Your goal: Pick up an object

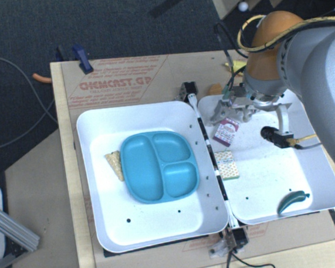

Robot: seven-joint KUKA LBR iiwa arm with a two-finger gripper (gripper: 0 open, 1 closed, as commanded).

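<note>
One gripper [234, 113] is all I have, and it hangs low over the far left corner of the right bin [266, 177], close to the wall shared with the other bin. From this view I cannot tell whether it is spread or closed. The pink packet [226, 132] lies tilted just on the near side of it, right up against it in the view. I cannot make out whether I am touching the packet or have any grip on it.

A little nearer along the same wall sits a small patterned square [226, 165], apart from the packet. Well away, in the near right corner of this bin, lies a curved teal thing [293, 200] close to the rim.

Across the divide, the left bin [104, 216] holds a blue divided plate [159, 165] in its middle, with three compartments facing up. A tan, cracker-like piece [114, 163] rests against the plate's left edge, partly tucked under it.

Both bins sit on a cardboard-covered bench [115, 79] with red lettering, and a blue clip [82, 60] grips its far left edge.
</note>
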